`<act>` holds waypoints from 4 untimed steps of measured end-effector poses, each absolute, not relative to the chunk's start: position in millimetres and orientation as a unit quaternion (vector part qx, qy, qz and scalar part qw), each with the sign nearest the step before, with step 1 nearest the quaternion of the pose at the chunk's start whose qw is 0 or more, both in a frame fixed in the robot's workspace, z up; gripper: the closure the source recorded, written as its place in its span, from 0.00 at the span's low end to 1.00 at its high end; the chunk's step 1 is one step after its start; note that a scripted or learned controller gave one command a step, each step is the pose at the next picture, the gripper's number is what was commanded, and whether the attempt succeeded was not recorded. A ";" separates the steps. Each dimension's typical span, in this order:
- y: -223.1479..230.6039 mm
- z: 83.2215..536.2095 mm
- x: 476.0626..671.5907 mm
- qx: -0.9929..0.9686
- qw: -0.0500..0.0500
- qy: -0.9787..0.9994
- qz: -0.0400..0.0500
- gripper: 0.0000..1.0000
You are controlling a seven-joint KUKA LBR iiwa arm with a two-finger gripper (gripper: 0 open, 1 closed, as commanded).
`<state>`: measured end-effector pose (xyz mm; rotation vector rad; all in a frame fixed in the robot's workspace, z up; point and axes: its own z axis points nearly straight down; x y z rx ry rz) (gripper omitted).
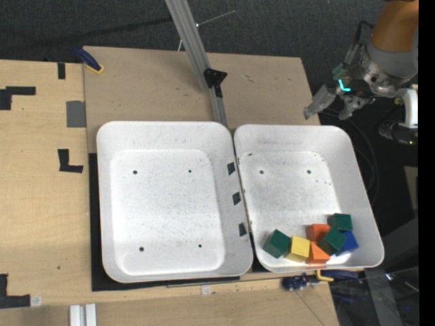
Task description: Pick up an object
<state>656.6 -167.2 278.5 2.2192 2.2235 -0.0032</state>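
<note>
The gripper (331, 105) hovers at two o'clock, fingers apart and empty; approach stage. Next: descend toward the blocks (314, 240) at five o'clock.

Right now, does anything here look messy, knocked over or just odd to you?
Nothing looks spilled or broken. The colored blocks are all crowded into the near right corner of the right bin, some leaning on each other rather than lying flat. The hand is off past that bin's far right corner, well away from them.
</note>
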 end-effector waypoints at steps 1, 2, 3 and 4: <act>-163.2 233.3 660.8 0.706 -0.002 0.708 -0.002 0.00; -163.6 168.3 657.5 0.707 -0.003 0.708 -0.003 0.00; -156.9 104.8 658.6 0.706 -0.003 0.708 -0.003 0.00; -156.4 119.6 660.7 0.706 0.000 0.708 -0.001 1.00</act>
